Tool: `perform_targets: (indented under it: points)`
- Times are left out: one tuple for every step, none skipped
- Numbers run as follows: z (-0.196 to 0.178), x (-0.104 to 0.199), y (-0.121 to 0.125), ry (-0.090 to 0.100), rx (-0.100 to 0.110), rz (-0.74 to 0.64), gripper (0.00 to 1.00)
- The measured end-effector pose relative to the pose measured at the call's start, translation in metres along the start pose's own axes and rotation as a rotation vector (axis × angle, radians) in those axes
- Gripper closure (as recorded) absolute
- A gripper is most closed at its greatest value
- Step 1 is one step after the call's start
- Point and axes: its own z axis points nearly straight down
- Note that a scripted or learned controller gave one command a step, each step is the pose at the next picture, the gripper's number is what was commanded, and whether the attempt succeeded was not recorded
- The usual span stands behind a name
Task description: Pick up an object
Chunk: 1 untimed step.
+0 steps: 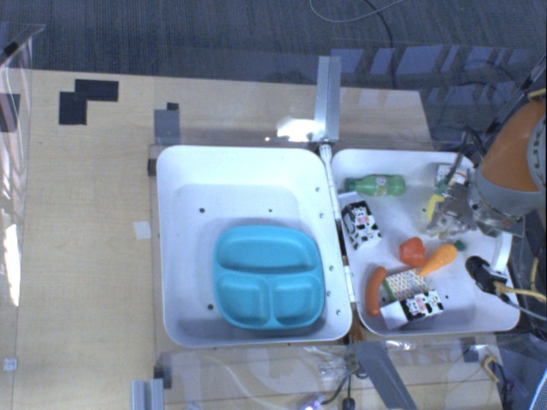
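You're early in the task: nothing is lifted yet. The gripper sits low in the right white bin, near the orange carrot and red pepper; whether it's clenched or released, you cannot tell.

1. No text, brand or number can be read anywhere
2. The two cow-print cartons and the green bottle show labels too small to read
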Motion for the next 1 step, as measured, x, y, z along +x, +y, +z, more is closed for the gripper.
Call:
perform_targets:
  points:
    - [-0.098, 0.0206, 0.044, -0.006, 0.01, -0.089, 1.0]
